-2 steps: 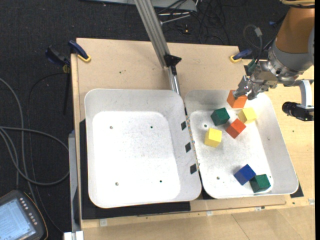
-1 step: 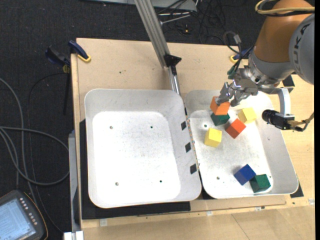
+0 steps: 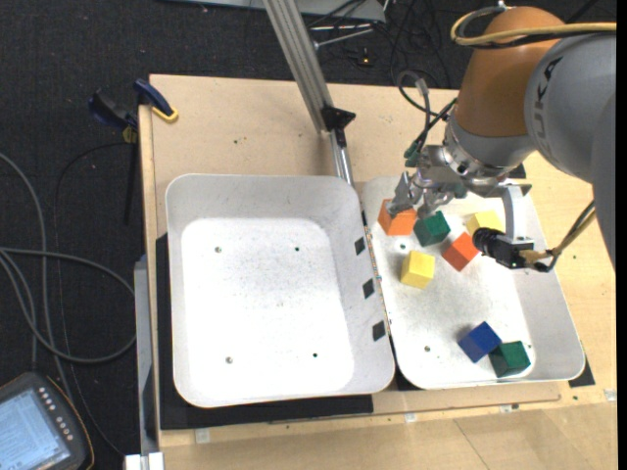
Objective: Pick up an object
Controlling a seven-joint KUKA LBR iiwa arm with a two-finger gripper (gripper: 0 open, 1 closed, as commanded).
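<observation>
My gripper [image 3: 417, 202] hangs low over the back left part of the right bin [image 3: 563, 336]. Directly under it sit an orange block [image 3: 397, 222] and a green block [image 3: 432, 229], side by side. Whether it touches either block I cannot tell. A red-orange block [image 3: 460, 251] and a yellow block [image 3: 418, 268] lie just in front of them. Another yellow block [image 3: 484, 223] is partly hidden behind the gripper's mount. At the bin's front right, a blue block [image 3: 479, 341] and a dark green block [image 3: 509, 357] lie close together.
The left bin [image 3: 260, 282] lies beside the right one, their rims meeting near the middle. A metal pole [image 3: 299, 47] slants in from the back to the bins' junction. Cables trail off the wrist to the right.
</observation>
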